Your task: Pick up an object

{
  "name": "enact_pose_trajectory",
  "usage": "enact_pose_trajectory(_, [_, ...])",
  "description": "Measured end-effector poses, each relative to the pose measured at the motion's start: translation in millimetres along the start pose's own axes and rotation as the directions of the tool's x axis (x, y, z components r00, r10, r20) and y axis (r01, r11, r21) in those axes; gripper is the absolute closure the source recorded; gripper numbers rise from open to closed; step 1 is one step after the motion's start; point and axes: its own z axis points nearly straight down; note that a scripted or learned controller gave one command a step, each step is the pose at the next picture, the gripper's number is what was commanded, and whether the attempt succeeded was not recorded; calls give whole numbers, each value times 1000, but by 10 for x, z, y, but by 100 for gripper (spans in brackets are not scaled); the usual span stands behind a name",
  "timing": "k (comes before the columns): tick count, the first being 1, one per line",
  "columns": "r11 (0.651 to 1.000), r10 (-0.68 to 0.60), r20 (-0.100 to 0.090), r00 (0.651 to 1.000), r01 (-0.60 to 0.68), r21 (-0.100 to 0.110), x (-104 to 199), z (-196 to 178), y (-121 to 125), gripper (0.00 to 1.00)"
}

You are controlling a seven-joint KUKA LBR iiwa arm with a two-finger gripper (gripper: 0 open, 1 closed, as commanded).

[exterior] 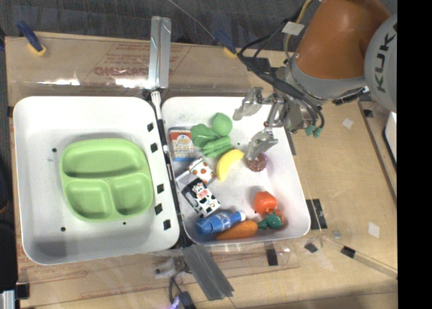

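My gripper (256, 124) hangs over the upper right part of the right bin (291, 166), open, with nothing between its fingers. One finger (248, 104) is near the bin's back wall; the other (261, 144) is just above a small dark red round object (256, 162). To the left of the gripper lie a green leafy vegetable (214, 133) and a yellow banana (228, 163). Nearer the front are a red pepper (265, 201), a carrot (237, 230), a blue bottle (220, 221), a cow-patterned box (203, 196) and a small carton (181, 143).
The left bin (34, 139) holds a green divided plate (105, 179). A metal bar (159, 51) stands behind the seam between the bins. The arm's grey and orange wrist (337, 38) looms over the bench at the upper right.
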Motion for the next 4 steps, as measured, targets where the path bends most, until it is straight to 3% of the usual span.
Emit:
enact_pose_trajectory(1, [977,-211,-9,977,211,-7,-424,1299,160,0])
enact_pose_trajectory(2, [993,-119,20,993,119,5,-426,1649,188,0])
enact_pose_trajectory(3, [984,-181,6,984,181,1,-347,1658,35,0])
enact_pose_trajectory(4, [959,-285,10,959,285,4,-709,1839,238,0])
